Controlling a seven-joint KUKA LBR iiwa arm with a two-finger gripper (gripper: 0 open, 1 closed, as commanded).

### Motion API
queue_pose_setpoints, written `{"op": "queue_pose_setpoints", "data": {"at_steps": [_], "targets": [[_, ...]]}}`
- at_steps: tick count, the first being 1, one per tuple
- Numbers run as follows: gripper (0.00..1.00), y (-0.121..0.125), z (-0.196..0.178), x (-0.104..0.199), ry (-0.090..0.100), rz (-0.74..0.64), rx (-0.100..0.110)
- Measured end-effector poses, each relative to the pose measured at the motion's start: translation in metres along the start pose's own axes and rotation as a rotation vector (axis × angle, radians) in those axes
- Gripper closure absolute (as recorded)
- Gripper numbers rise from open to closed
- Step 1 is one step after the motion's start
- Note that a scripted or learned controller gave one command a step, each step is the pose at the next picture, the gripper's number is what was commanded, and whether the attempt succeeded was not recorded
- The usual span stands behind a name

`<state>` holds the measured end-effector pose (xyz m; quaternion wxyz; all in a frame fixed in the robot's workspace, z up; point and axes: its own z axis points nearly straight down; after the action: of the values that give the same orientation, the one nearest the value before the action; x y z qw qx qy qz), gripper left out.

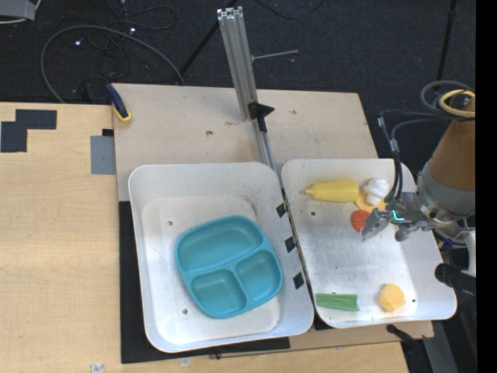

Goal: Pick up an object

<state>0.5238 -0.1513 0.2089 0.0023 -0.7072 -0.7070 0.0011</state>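
The right bin [342, 270] holds a yellow bottle-shaped toy [334, 191], a small white object [377, 187], a red-orange piece [359, 220], a green flat piece [337, 301] and a yellow-orange lump [392, 297]. My gripper [383, 222] hangs low over the right bin's upper right part, right beside the red-orange piece. Nothing shows between its fingers, which appear spread slightly. The arm reaches in from the right edge.
The left bin [155, 208] holds a teal divided tray [228, 266]. A metal post [239, 61] rises behind the bins. Black clips [289, 243] sit on the seam between the bins. Cables lie on the dark floor behind.
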Motion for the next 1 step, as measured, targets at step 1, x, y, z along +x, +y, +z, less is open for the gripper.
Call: {"op": "queue_pose_setpoints", "data": {"at_steps": [1], "targets": [[0.0, 0.0003, -0.0005, 0.0, 0.0, 0.0, -0.001]]}}
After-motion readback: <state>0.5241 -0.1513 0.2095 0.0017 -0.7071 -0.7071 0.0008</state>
